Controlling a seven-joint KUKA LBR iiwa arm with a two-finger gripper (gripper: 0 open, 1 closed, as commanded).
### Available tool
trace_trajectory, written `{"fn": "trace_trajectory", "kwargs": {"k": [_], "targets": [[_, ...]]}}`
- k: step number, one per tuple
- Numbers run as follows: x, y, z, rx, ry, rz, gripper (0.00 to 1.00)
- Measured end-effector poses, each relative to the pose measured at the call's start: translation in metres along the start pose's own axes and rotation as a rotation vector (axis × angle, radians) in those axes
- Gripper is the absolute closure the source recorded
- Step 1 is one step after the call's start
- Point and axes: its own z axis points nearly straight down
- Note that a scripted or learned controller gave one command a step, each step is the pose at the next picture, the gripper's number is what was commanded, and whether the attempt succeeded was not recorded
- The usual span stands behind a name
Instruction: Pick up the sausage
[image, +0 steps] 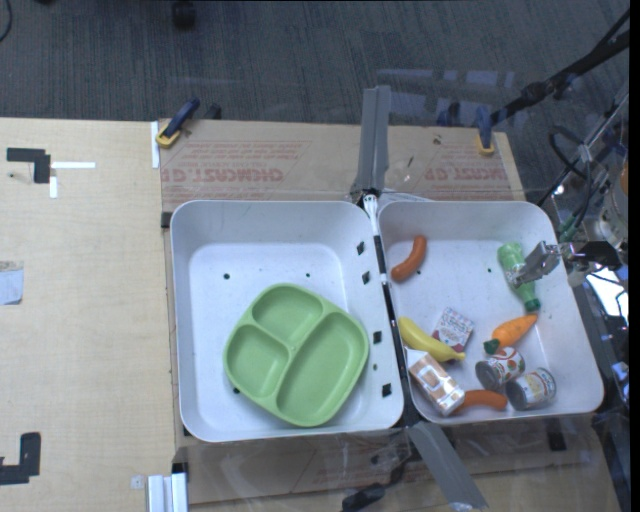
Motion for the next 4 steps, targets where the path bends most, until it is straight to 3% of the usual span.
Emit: {"fn": "trace_trajectory", "kwargs": {"k": [1,2,3,4], "targets": [[0.104,0.043,0.041,0.002,0.000,-0.052,0.00],[0.056,0.086,0.148,-0.002,-0.001,-0.036,0.00],[0.086,0.129,0.153,-0.005,-0.002,-0.383,0.00],[0.085,0.129,0.145,-0.005,-0.003,-0.381,1.00]]}}
